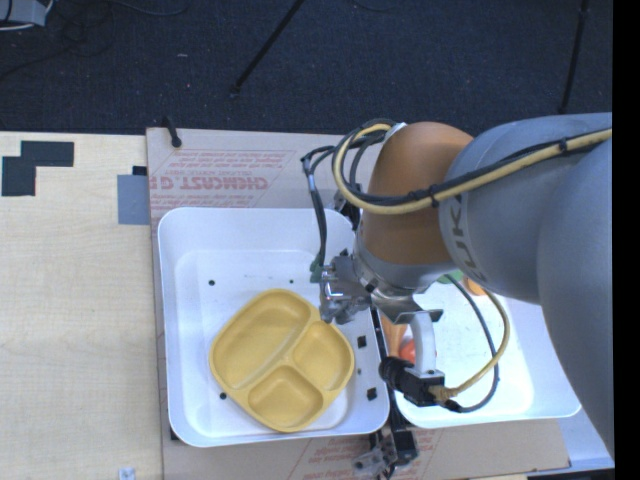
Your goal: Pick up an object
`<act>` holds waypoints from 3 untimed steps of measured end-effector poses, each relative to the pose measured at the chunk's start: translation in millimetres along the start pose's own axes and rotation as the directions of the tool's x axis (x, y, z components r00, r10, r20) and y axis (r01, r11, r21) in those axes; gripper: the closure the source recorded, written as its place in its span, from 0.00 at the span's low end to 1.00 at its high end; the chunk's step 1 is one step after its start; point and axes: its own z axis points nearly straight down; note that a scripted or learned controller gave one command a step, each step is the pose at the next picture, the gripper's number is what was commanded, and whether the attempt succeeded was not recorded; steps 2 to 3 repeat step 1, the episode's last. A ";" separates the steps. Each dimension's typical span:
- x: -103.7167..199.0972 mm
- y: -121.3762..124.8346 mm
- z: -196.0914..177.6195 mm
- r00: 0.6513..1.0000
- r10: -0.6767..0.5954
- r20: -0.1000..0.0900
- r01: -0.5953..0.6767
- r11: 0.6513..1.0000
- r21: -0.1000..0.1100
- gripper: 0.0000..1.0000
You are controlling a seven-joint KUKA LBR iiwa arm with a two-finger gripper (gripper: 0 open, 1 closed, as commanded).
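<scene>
A yellow divided plate (282,358) with three compartments lies in the left bin (190,268), toward its front right. My gripper (338,303) hangs under the orange wrist band, over the wall between the two bins and just above the plate's far right rim. Nothing can be seen held in it. A small red-orange object (406,349) peeks out in the right bin (520,388), mostly hidden behind the wrist. Another orange bit (476,288) shows past the arm's cables.
The bulky grey arm covers most of the right bin. Cardboard (220,173) lies under both bins. A pale wooden bench top (70,318) stretches to the left. Small dark specks dot the left bin's floor.
</scene>
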 end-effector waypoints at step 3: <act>-1.7 0.2 -0.6 1.000 0.003 0.001 -0.003 1.000 -0.001 0.00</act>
